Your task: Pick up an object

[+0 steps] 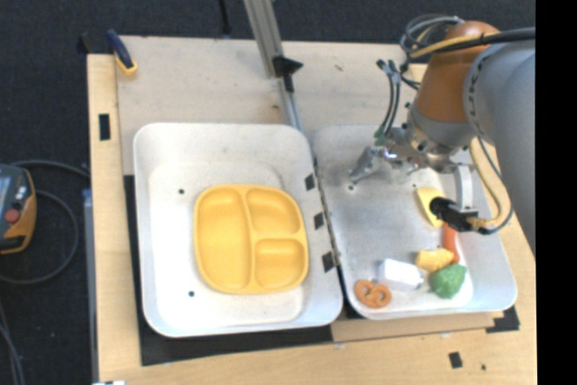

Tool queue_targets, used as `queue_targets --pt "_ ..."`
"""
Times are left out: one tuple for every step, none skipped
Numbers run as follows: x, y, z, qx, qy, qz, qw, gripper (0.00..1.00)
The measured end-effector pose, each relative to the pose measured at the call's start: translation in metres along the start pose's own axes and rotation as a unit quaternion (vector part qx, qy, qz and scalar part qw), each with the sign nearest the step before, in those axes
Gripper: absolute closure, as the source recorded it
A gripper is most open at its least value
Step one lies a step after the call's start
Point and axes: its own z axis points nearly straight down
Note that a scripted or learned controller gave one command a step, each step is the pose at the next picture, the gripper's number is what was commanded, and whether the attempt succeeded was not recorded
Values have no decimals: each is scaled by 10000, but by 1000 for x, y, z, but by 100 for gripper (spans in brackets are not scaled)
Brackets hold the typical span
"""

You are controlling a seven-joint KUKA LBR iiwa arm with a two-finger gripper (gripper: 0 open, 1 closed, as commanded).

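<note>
Several small toy foods (424,270) clustered in right bin's (361,221) near corner.

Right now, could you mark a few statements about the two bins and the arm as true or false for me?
1. The yellow divided tray lies in the left bin. True.
2. The green toy sits in the left bin. False: it lies in the right bin, near its lower right corner.
3. The pretzel lies at the right bin's near edge, beside a white block. True.
4. The gripper is over the yellow divided tray. False: it is over the upper part of the right bin.
5. The orange carrot-like piece rests on the tray. False: it lies in the right bin, above the green toy.
</note>
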Motion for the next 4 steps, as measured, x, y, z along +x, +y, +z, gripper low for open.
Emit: queue_targets --pt "-1 2 -15 -37 -7 10 10000 100" --pt "-5 2 -58 -39 1 15 10000 100" --pt "-2 5 -123 -54 -3 -23 10000 100" --pt "-3 6 -132 -27 3 -27 10000 100"
